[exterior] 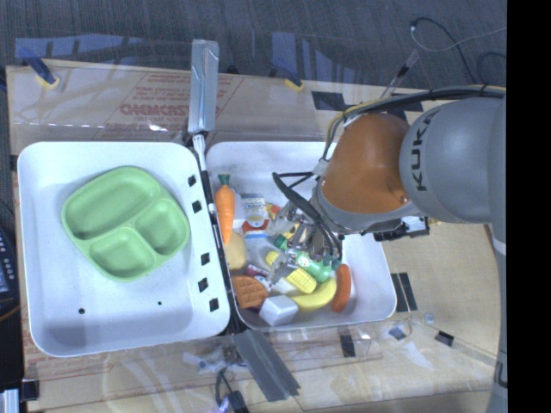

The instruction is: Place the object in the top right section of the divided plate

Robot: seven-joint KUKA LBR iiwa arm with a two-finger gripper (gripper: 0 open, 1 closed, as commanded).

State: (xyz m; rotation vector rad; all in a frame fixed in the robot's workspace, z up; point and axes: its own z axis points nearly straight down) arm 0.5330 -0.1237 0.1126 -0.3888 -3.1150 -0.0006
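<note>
A light green divided plate (pixel 79 198) lies in the left white bin (pixel 52 317), with one large section and two smaller ones, all bare. My gripper (pixel 294 252) is low in the right white bin (pixel 370 274), over a heap of toy food. Directly around it lie a corn cob (pixel 302 280), a yellow banana (pixel 320 296) and small coloured pieces. An orange carrot (pixel 225 214) lies along the bin's left wall, apart from the gripper. The wrist and cables hide the toys beneath them.
A red sausage (pixel 343 286), a brown waffle piece (pixel 249 291) and a white block (pixel 277 310) sit near the right bin's front edge. A grey divider bar (pixel 202 84) rises between the bins at the back. The arm's orange band (pixel 368 166) overhangs the right bin.
</note>
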